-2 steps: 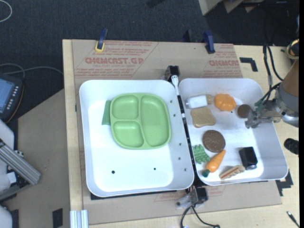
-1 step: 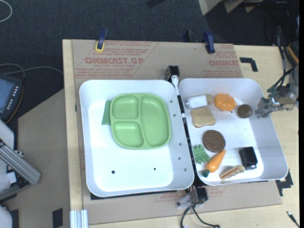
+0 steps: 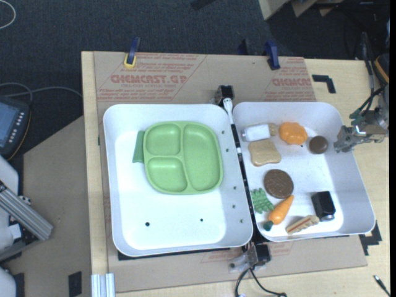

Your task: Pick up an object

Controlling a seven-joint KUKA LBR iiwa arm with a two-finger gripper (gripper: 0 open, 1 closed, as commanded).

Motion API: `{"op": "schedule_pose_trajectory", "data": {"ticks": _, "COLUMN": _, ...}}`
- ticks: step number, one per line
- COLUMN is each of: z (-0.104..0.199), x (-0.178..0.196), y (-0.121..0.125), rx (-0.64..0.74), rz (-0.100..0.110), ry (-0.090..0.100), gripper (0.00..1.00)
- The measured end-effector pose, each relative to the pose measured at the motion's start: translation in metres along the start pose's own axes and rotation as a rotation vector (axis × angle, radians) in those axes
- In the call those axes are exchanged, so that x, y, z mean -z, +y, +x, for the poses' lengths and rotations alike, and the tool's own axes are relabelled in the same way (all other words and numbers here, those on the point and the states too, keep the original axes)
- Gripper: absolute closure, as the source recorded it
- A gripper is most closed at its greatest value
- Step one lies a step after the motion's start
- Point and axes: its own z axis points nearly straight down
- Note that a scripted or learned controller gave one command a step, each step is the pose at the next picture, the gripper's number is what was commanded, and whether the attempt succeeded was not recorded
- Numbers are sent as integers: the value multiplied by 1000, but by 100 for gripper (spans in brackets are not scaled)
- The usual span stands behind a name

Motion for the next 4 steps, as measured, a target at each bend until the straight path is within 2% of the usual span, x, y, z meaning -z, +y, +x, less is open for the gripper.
{"op": "schedule_pose_trajectory", "data": {"ticks": 2, "z": 112, "x": 15, "y": 17, "rx": 6, "rz": 0, "ry": 3, "gripper": 100}}
{"op": "schedule_pose_trajectory", "data": {"ticks": 3, "z": 172, "x": -4, "y": 23, "rx": 5, "rz": 7, "ry": 4, "gripper": 100}}
{"op": "schedule_pose_trajectory", "data": {"ticks": 4, "z": 161, "x": -5, "y": 19, "rx": -1, "rz": 6, "ry": 2, "gripper": 100}}
